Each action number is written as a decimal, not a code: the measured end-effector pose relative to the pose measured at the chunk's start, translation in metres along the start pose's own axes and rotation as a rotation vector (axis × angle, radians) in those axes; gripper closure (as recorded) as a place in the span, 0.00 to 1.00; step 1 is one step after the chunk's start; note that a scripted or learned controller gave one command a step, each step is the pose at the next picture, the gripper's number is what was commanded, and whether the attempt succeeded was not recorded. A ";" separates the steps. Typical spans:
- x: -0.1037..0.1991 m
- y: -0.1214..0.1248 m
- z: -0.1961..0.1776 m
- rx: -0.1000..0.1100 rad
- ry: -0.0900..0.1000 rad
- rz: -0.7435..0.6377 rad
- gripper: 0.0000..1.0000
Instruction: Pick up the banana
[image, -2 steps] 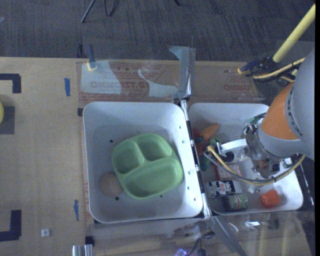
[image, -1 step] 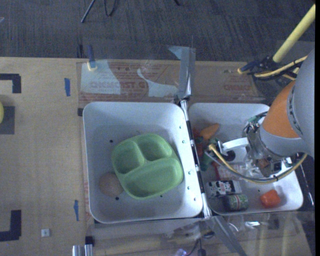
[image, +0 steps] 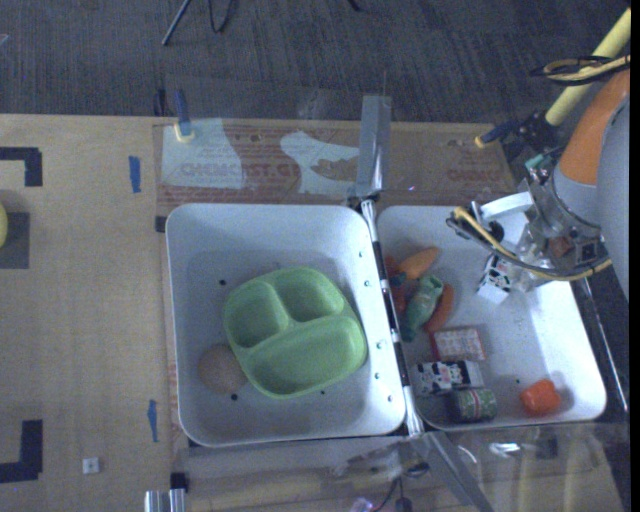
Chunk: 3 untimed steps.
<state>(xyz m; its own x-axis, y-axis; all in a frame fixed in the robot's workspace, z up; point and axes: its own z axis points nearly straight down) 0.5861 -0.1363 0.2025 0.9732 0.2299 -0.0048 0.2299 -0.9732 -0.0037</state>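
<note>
Nearest the lens sat the front rim of the left bin (image: 290, 436), on the counter (image: 80, 330). At the far left edge a yellow sliver (image: 3, 226) lay on a grey patch, too cropped to name. Left bin held a tan round lump (image: 220, 369) touching a green divided plate (image: 295, 332). Right bin (image: 575, 345): an orange piece (image: 418, 262), a green piece (image: 422, 302) and a red-orange piece (image: 441, 304) bunched by the left wall; a small box (image: 458, 345), a black-and-white carton (image: 445, 376) and a can (image: 471, 404) nearer the front; an orange block (image: 541, 397) apart at the front right. No banana could be identified with certainty; location undetermined. Hand (image: 496, 279) hung over the right bin's middle; its opening could not be read. Judgement: the banana would probably be light, smooth and curved, best taken across its mid-body.
</note>
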 end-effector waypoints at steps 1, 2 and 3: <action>-0.033 -0.049 0.070 0.002 -0.003 -0.099 1.00; 0.045 -0.017 0.035 0.000 0.000 0.003 1.00; 0.044 0.054 -0.016 -0.001 0.001 0.030 1.00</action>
<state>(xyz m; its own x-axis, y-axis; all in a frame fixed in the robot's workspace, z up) 0.6415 -0.1789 0.2186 0.9797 0.2004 -0.0042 0.2004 -0.9797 -0.0030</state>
